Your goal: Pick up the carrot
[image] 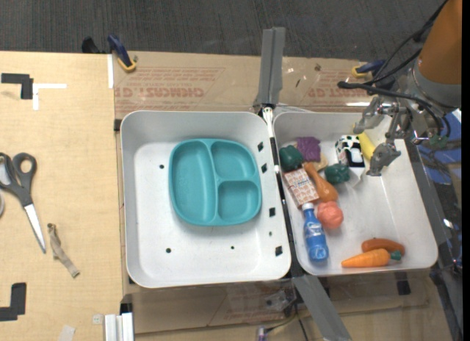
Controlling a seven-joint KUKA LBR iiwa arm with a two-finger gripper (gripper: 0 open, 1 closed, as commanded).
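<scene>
Gripper (382, 141) hung spread and empty over right bin (411, 207) far edge. Carrot (366, 259) lay at near right corner, touching sausage (382, 245). Farther off, bottle (314, 235). Risked grabbing sausage too, or clipping bin wall.

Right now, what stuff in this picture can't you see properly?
- The arm: cut off by the camera view's right and top edges.
- The gripper: too blurred and small to tell how its jaws stand.
- The black-and-white toy: partly behind the gripper, too small to name.
- The snack packet: its print is too small to read.
- The carrot: in plain sight; another orange piece touches it.
</scene>
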